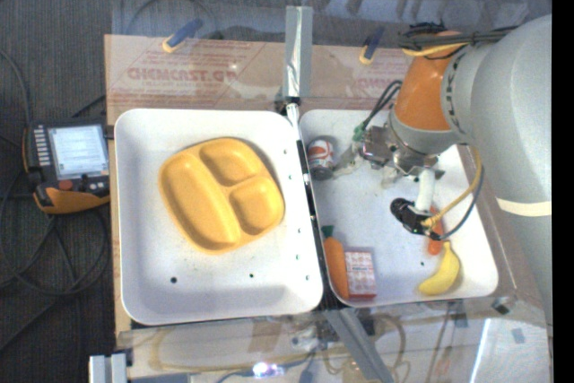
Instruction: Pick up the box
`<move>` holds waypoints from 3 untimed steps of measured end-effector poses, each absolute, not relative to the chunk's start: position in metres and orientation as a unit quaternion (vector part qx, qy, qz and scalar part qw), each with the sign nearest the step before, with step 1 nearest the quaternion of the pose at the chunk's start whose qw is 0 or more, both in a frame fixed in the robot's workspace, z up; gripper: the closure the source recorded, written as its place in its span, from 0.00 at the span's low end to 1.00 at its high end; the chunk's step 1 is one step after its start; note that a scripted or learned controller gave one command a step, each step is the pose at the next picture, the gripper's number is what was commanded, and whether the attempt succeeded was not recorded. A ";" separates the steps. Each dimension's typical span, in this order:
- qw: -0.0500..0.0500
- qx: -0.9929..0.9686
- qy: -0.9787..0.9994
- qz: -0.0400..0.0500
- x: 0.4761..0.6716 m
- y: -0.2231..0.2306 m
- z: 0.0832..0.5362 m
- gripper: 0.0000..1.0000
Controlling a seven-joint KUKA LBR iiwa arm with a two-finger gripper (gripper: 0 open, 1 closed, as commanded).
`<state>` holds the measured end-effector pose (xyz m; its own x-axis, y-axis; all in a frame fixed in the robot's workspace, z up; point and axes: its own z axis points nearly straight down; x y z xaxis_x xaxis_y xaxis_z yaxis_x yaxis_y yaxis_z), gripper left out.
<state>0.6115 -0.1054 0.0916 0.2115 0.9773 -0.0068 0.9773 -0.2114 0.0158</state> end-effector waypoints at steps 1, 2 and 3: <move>-0.012 0.792 0.610 -0.006 0.665 -0.121 0.089 0.00; 0.004 0.826 0.563 0.002 0.615 -0.158 0.090 0.00; 0.003 0.826 0.563 0.004 0.616 -0.158 0.100 1.00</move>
<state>0.6162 -0.1577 0.0995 0.3652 0.9309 0.0029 0.9309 -0.3653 0.0093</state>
